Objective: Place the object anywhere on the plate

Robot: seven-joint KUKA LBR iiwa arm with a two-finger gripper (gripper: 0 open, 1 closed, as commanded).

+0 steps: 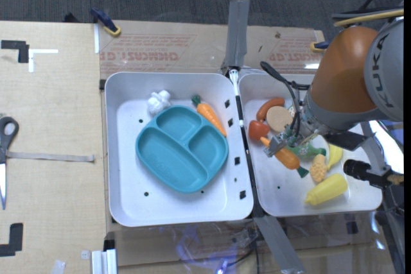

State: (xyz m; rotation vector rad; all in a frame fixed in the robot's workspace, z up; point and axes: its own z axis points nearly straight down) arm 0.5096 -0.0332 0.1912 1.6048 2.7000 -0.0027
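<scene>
From the camera above the counter [51, 202], I see two white bins side by side. The left bin [119, 202] holds the blue divided plate [182, 149], lying flat and turned at an angle, with three compartments. Just beyond its upper right rim lies a toy carrot [209, 116], orange with a green top, slanting along the plate's edge and close to touching it. A small white lumpy piece [158, 100], too small to identify, sits near the plate's upper left rim.

My arm [350, 80] comes in from the right, and my gripper [286, 141] is down in the right bin [282, 199], among the toy food. I cannot tell whether my gripper is closed on anything: it sits in a tight cluster of pieces and its tip is hard to make out. Right beside it are a red piece [258, 130], a round tan disc [278, 118] with a reddish sausage-like piece [270, 106] behind it, and a second orange carrot [288, 158] slanting just below my gripper. To the right of that lie a small corn cob [318, 168] and a larger yellow piece [326, 190] near the bin's front right corner, with a bit of green [311, 152] in between.

Out on the counter to the left, a pair of scissors [5, 138] lies at the view's edge.
</scene>
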